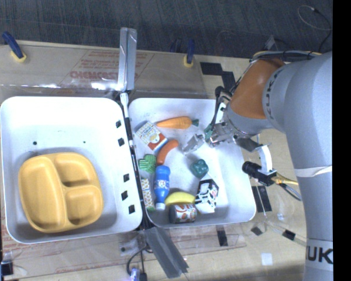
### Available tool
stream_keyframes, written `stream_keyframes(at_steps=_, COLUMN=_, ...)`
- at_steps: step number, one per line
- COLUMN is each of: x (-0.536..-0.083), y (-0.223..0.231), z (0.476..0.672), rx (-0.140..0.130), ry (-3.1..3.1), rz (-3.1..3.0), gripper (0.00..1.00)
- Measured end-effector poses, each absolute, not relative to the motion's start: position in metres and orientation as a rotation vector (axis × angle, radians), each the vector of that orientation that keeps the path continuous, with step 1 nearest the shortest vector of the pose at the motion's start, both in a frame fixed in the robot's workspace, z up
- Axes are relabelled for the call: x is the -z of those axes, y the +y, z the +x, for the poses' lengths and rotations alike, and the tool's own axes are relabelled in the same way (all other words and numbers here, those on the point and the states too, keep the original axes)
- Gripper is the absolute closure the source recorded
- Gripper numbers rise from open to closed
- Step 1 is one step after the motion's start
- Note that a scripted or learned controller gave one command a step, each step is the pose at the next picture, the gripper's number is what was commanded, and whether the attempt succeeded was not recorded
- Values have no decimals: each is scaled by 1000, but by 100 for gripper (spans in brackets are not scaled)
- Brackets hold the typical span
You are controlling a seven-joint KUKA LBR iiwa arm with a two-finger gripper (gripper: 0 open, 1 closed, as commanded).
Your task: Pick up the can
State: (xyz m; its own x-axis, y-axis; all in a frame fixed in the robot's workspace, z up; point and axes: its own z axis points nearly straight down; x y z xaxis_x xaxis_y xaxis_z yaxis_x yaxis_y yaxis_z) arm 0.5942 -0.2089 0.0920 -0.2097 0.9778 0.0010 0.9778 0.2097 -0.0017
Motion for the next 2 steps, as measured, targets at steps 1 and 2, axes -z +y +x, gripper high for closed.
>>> stream_keyframes(at_steps=1, x=-92, y=-209, z=594, rx=-1, ry=-2442, rz=-1974, gripper=0)
stream_keyframes(at_steps=2, x=-92, y=-200, z=589, rx=-1, ry=-2721, rz=-1565, gripper=0)
